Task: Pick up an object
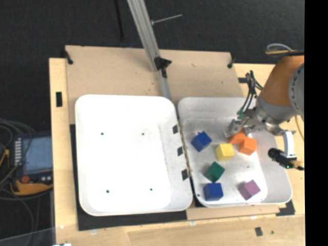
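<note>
**Blocks in the right bin, gripper low over the orange pair**

Nearest the lens, along the right bin's [277,199] front wall: a blue cube [213,190] and a purple cube [249,189]. Further back from that wall, a green cube [214,171], then a yellow cube [224,151], then a second blue block [201,141] toward the bin's left wall. Behind and right of the yellow cube, an orange cube [248,146], with another orange block [237,137] touching or nearly touching it.

Gripper [237,128] low at that rear orange block, reaching in from the bin's right wall. Claw state: cannot tell; too small and blurred to read, and no block seen clamped.

Likely handling, as a judgement: small, rigid, light cubes with flat faces, probably smooth, not fragile. Best taken across two opposite flat faces, squarely, not corner to corner. The orange pair sits tight together, so little room for a finger between them; outer faces safer. Risk of nudging the neighbouring cube or of the block twisting out.

Left bin [87,152] beside it, across the shared wall.
</note>
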Controlling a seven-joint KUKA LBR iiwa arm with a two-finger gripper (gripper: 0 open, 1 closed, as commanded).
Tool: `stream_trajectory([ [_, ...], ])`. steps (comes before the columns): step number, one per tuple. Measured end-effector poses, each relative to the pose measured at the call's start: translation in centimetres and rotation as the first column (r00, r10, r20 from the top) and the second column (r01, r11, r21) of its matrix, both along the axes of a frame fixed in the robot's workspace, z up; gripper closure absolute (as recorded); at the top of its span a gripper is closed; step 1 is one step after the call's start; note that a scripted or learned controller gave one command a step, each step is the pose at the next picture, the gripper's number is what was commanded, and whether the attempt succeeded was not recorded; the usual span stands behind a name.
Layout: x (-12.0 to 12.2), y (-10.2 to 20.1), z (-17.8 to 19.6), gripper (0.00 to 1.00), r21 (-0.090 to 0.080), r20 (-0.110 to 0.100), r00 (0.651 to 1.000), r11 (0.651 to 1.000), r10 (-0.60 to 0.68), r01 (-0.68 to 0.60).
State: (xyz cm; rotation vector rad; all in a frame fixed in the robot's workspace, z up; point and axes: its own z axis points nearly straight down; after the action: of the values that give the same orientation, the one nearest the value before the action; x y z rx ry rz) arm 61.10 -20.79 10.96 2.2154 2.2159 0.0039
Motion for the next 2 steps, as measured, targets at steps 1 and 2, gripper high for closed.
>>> stream_trajectory([
  [1,0.6,0.1,6.4,1.0,0.002,0.0,1.0,1.0,0.006,-0.006],
  [2,0.7,0.0,9.9,1.0,0.002,-0.002,1.0,1.0,0.007,-0.007],
])
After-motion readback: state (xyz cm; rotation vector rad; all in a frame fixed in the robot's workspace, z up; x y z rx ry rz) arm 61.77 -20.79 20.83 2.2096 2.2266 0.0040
